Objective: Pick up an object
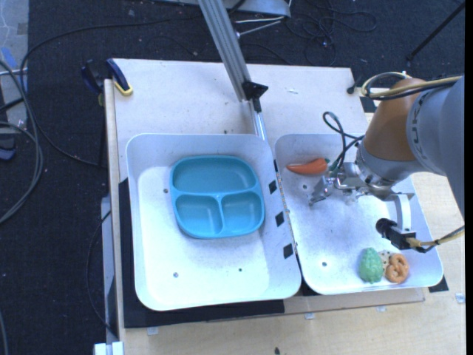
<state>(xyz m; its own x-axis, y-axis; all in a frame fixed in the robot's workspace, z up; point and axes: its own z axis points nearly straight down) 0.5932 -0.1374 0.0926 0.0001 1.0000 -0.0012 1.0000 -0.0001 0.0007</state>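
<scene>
Just below the orange carrot-shaped toy (307,166) in the right white bin (336,268), the metal two-finger gripper (322,192) hangs open and empty, so closing here would likely catch nothing.

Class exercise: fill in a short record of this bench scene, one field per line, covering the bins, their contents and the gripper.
left bin: holds a blue divided tray
right bin: holds an orange carrot, a green lump and a pretzel
gripper: low in the right bin, just below the carrot
held item: none seen
</scene>
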